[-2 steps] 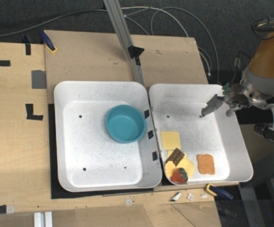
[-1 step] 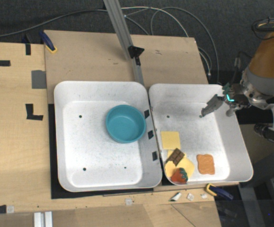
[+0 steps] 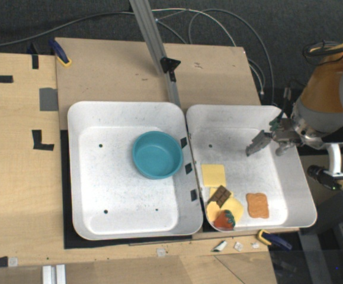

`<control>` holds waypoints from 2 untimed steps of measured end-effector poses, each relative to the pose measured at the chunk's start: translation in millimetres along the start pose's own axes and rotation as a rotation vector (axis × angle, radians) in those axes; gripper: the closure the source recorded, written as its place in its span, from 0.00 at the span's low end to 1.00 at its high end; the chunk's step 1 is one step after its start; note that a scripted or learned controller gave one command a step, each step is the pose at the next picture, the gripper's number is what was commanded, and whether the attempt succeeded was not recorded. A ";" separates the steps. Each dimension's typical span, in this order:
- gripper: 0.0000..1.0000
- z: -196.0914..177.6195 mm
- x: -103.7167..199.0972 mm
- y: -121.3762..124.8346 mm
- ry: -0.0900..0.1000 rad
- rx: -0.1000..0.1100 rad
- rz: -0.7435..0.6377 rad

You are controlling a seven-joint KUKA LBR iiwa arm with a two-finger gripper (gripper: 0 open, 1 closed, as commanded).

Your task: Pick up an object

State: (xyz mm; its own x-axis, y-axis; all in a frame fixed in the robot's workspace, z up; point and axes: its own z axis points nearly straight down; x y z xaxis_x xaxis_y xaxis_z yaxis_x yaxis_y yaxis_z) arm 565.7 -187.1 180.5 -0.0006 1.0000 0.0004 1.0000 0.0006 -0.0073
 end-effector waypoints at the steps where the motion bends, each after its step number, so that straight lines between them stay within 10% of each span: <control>1: 0.00 63.5 4.5 3.4 0.001 0.000 -0.001; 2: 0.00 92.0 5.0 3.9 -0.002 -0.007 -0.001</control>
State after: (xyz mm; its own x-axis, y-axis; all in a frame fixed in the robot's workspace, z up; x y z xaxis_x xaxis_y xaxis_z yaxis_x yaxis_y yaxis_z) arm 568.9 -182.0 88.5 -0.0020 1.0000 -0.0015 1.0000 0.0020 -0.0005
